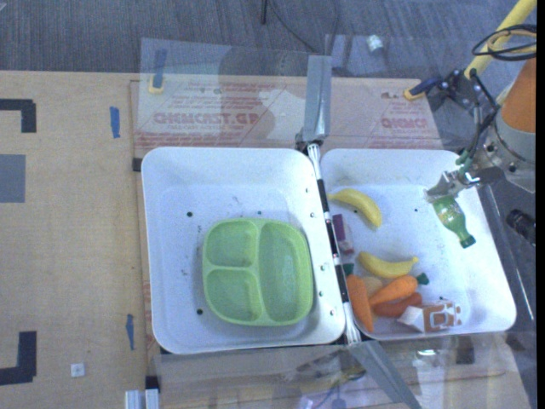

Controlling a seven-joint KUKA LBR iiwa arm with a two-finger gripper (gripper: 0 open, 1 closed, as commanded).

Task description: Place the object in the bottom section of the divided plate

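- The gripper (446, 186) is over the right bin (498, 309), near its far right side.
- A small green bottle (454, 221) hangs just under the gripper, tilted, with its neck up at the fingers.
- The fingers look pinched on the bottle's top, but that spot is small and blurry, so I cannot tell for sure.
- The bottle is above the white bin floor, well apart from the plate.
- The divided plate (257, 272) lies in the left bin (166, 186). It is light green, smooth, with round corners and three sections.
- Both bins are white, shallow and smooth, and they sit side by side, touching at the middle.
- There are two bananas. One yellow banana (358, 204) lies alone near the middle wall. The second banana (388, 266) lies lower down.
- There are two orange carrots (393, 291), long and pointy, just under the second banana.
- One small white and orange box (436, 316) lies beside the carrots.
- The arm (516, 118) is grey with an orange band.
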